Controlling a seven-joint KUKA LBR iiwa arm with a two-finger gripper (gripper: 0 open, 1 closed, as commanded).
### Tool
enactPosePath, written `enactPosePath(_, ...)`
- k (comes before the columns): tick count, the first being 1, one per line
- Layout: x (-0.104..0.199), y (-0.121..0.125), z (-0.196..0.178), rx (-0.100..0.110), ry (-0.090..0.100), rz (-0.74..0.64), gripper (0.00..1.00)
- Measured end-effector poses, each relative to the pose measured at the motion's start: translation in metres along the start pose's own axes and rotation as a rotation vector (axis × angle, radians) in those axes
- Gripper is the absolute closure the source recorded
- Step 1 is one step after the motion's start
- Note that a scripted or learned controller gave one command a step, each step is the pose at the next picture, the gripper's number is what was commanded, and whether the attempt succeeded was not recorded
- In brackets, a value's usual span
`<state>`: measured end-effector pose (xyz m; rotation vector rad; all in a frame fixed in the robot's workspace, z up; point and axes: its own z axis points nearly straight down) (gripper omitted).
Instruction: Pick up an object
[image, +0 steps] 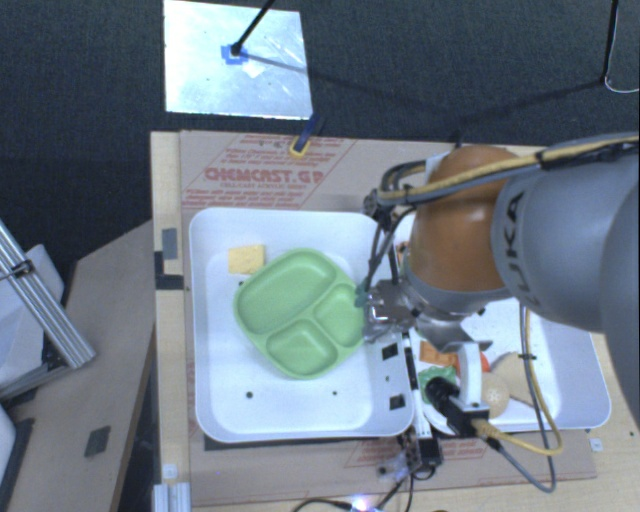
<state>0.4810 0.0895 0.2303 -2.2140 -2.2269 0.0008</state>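
I look down at a slant on two white bins side by side on a bench. The arm reaches in from the right, grey with an orange band, and its bulk covers the seam between the bins and much of the right bin. The gripper sits low at the right edge of the left bin, just beside or touching the rim of a green tray; I cannot tell which. The wrist hides it from above, so I cannot tell its state or whether it has hold of anything.

The tray, with three compartments, lies tilted in the middle of the left bin. A yellow block lies just beside its upper left corner, apparently touching it.

In the right bin, small items in orange, green and tan peek out below the arm, too hidden by cables to name.
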Motion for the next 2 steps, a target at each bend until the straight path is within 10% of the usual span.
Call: enactPosePath(2, 0.0048, 0.0089, 0.0003, -0.003, 0.0, 0.0, 1.0)
